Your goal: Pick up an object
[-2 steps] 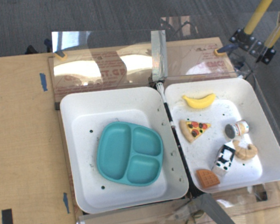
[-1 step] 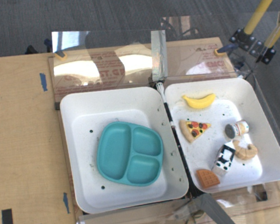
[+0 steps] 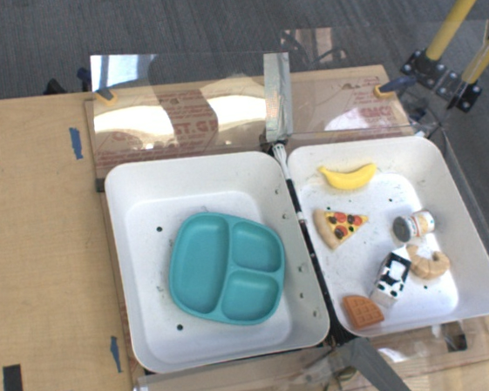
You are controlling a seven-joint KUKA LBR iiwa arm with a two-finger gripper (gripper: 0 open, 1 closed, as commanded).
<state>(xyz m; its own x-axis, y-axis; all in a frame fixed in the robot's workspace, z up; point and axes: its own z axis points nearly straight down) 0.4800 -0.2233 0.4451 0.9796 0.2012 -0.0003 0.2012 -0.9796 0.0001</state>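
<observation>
Camera view: the left bin (image 3: 131, 203) held a teal divided plate (image 3: 226, 268); the right bin (image 3: 460, 236) held a banana (image 3: 348, 176) at the back, a pizza slice (image 3: 339, 225) just left of centre, a small can (image 3: 413, 226), a doughnut (image 3: 429, 264) touching a black-and-white carton (image 3: 392, 277), and a waffle (image 3: 362, 311) nearest the front edge; all lay loose on the bin floor.

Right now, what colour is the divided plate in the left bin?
Teal, a blue-green. The divided plate shows best in the camera view, lying in the left bin.
</observation>
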